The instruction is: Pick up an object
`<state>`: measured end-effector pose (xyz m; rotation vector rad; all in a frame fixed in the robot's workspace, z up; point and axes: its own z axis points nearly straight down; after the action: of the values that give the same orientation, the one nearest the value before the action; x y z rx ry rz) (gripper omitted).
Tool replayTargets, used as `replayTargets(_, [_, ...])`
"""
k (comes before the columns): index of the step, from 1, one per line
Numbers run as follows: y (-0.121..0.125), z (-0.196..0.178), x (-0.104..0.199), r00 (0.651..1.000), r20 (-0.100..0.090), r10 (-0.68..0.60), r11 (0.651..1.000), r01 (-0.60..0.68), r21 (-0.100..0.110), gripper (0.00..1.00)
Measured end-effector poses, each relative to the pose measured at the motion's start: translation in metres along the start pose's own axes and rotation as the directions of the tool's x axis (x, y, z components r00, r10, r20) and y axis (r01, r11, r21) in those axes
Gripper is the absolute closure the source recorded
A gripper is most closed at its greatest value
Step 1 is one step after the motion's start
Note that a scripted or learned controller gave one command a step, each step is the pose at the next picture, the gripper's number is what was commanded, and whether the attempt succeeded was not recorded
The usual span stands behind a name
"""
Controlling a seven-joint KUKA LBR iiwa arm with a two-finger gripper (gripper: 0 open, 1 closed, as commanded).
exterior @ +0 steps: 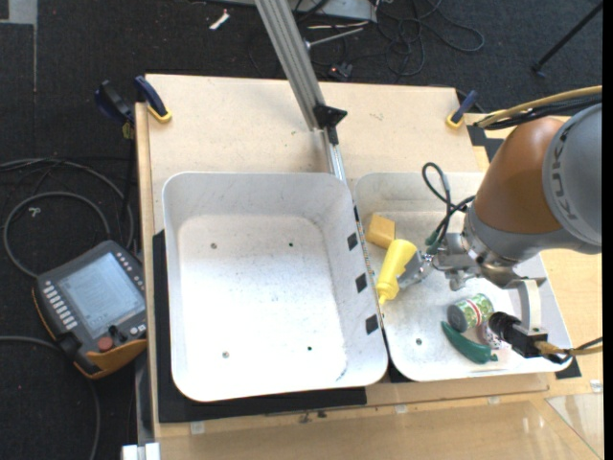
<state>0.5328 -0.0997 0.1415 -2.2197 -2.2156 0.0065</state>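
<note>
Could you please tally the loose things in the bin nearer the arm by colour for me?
Yellow: 2, a block and a bottle-shaped piece.
Green: 2, a green-and-white can and a dark green curved piece.
Total: 4.

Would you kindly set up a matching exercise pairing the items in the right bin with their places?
Things: 1 block; 2 yellow bottle; 3 can; 4 green tool.
Places in the right bin: a nearest the front rim; b farthest back; c just behind the green tool; d just in front of the block.
Pairs: 1-b; 2-d; 3-c; 4-a.
</note>
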Motion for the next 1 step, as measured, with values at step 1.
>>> replayTargets(1, [0.0019, -0.0139, 0.0002, 1.0, 0.001, -0.002, 1.0, 0.002, -0.008, 1.0])
